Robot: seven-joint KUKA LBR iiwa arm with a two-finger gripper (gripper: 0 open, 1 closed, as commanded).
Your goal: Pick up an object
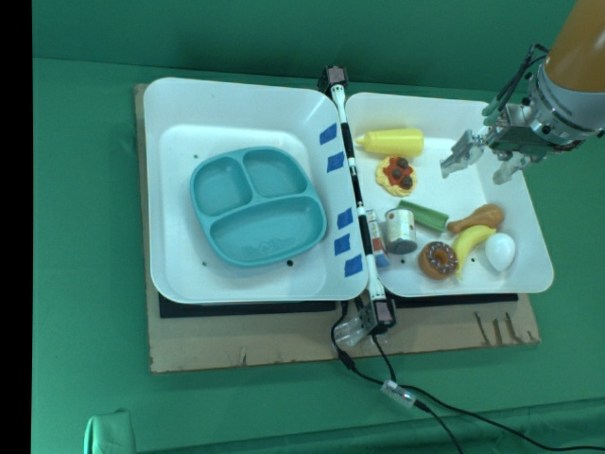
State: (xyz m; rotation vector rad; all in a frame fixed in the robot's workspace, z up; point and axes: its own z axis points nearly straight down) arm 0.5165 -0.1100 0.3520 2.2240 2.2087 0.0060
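My gripper [486, 162] hangs over the upper right part of the right bin [444, 112], open, with nothing between its fingers. Below it in that bin lie a brown drumstick [477, 219], a yellow banana [470, 243], a white egg [500, 252] and a chocolate donut [439, 260]. Further left are a green cucumber [423, 215], a small tin can [401, 231], a little pizza slice [397, 173] and a yellow mustard bottle [389, 141].
The left bin [170, 112] holds a teal divided plate [257, 206]. A ridge with blue tape marks [352, 197] separates the bins. Cables [406, 400] trail from the front of the cardboard base [236, 353] onto the green bench.
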